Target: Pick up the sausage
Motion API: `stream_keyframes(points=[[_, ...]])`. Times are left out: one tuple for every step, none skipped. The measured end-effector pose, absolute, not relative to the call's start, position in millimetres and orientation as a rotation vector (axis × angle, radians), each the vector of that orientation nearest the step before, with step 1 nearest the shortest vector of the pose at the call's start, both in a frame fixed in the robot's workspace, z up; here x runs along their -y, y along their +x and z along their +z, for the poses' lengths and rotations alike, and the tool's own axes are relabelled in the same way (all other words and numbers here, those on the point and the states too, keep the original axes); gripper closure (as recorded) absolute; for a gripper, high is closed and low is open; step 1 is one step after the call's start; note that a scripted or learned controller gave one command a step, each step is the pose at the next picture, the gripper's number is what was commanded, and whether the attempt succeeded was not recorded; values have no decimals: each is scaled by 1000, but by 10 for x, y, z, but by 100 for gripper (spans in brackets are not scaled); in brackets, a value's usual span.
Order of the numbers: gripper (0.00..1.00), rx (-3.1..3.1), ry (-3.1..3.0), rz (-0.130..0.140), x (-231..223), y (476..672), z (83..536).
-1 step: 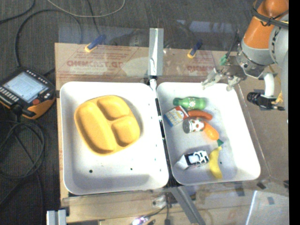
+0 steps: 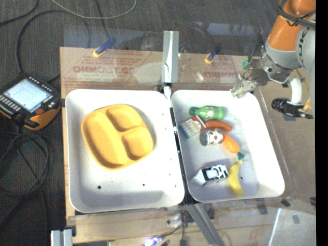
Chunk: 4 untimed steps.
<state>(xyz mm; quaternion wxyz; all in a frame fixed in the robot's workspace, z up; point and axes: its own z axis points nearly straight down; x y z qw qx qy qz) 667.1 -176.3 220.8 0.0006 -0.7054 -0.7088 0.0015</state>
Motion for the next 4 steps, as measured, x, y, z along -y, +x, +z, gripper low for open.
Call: stream_keyframes(points=[[100, 2012, -2413, 3, 1709, 6682, 1278], [100, 2179, -2264, 4, 1664, 5873, 2192], [100, 2246, -2194, 2, 1110, 5562, 2181], [100, 2195, -2243, 3, 987, 5171, 2339]])
